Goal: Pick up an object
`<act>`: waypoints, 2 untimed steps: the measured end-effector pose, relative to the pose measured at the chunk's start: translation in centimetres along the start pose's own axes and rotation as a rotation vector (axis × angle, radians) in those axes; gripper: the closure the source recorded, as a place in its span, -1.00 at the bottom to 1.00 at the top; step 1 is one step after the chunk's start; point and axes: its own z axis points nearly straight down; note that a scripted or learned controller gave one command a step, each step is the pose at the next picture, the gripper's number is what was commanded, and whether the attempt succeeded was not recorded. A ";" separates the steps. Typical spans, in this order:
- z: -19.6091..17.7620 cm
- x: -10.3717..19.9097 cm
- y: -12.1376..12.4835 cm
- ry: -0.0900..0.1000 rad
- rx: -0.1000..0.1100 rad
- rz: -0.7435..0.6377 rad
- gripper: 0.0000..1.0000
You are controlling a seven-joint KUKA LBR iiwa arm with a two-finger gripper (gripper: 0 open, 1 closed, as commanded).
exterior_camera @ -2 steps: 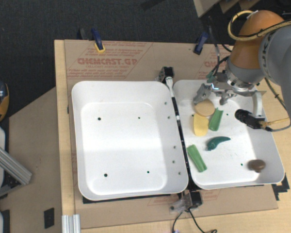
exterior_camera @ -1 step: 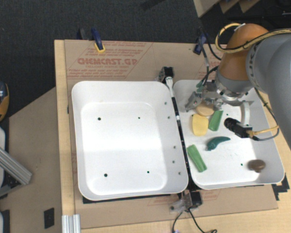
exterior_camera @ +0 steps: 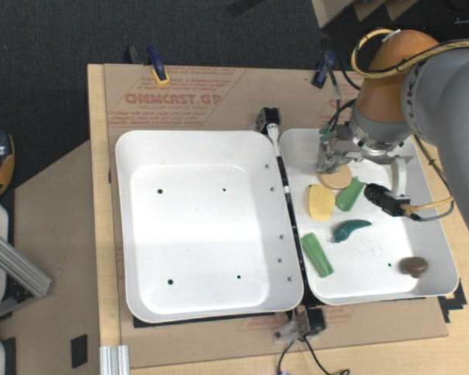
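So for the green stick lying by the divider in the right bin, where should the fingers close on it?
Across its middle, from straight above. The green stick lies flat and slanted, long and narrow, so closing across its short width suits it. Its left side sits close to the right bin's inner wall, so finger room there looks tight.

Bench with two white bins

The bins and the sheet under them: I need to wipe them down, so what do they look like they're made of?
The two white bins look like thin moulded plastic, smooth and slightly glossy, with rounded corners and soft reflections. The brown sheet beneath looks like matte cardboard or paper-faced board, with red printed lettering; which one can't be told from here.
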 end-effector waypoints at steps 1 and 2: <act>-16.8 3.6 -6.1 0.004 -0.001 -0.004 1.00; -29.7 3.9 -3.2 0.001 -0.004 -0.003 1.00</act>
